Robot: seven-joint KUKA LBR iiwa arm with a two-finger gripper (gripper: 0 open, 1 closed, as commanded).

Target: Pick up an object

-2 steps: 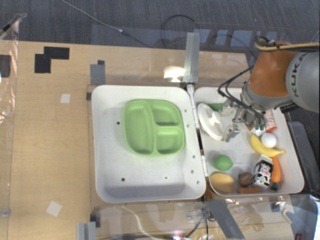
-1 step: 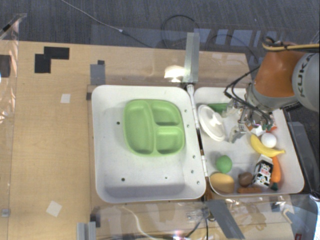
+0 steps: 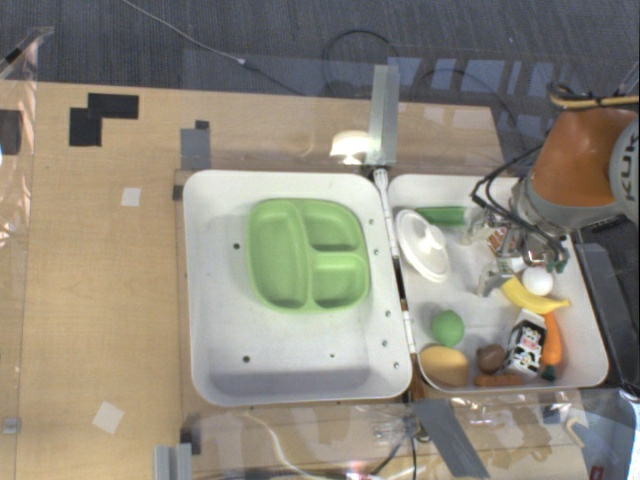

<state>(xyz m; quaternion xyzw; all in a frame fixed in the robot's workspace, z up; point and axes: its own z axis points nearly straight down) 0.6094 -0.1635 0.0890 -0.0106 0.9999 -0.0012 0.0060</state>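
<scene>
step: I'm hovering my gripper (image 3: 515, 263) over the right white bin (image 3: 598, 363), approaching, nothing lifted yet.
jaws: I'm not seeing how far open they are; can't tell.
target: small white egg-like ball (image 3: 538, 281) by the bin's right edge, touching the yellow plastic banana (image 3: 530, 297).
next: I'm judging a short descent centred on the ball, clear of the banana.

A white egg (image 3: 539, 281), a yellow banana (image 3: 531, 298), a green ball (image 3: 448, 327), a tan potato (image 3: 445, 364), an orange carrot (image 3: 553, 342), a small printed carton (image 3: 526, 344) and a white lid (image 3: 424, 247) are being held loosely in the right bin (image 3: 598, 373).
</scene>
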